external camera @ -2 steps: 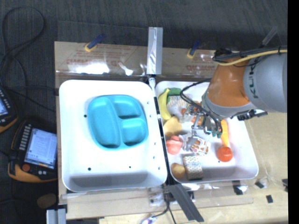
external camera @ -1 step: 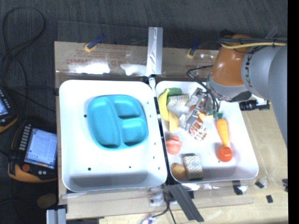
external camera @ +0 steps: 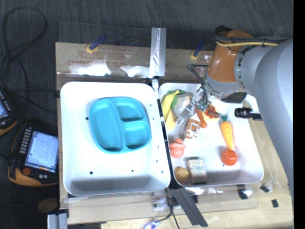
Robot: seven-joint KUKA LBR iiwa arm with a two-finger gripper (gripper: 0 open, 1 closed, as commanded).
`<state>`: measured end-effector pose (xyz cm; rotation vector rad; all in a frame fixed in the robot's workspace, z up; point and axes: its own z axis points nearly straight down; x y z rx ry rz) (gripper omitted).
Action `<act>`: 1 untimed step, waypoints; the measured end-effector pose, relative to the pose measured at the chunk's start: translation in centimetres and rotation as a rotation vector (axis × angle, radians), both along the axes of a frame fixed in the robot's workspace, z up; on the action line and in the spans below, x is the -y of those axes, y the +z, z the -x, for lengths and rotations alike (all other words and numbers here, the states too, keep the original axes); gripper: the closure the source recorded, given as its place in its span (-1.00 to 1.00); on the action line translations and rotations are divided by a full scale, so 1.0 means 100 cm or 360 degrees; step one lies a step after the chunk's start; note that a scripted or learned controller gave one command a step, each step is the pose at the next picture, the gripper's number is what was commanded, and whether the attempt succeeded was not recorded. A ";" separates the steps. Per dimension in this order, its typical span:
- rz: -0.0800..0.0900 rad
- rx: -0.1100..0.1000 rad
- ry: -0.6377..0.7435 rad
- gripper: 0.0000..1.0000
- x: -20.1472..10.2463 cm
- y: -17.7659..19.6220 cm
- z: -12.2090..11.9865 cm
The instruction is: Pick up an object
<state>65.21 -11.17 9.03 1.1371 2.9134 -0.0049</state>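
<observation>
My gripper hangs low in the upper left part of the right bin, below the orange band of the arm. It sits over a grey crumpled item, beside a yellow banana. A small orange-and-white box lies just below it and small orange pieces lie to its right. Whether anything is gripped is hidden by the clutter. Further down lie a pink fruit, an orange carrot, a patterned box and a brown item.
The left bin holds a blue divided plate. The grey arm covers the right bin's upper right corner. A tablet lies on the floor at the left. A metal strip stands behind the bins.
</observation>
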 end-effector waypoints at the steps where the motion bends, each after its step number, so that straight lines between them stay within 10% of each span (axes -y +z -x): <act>1: -0.0005 0.0001 -0.0190 -1.00 0.025 0.000 0.072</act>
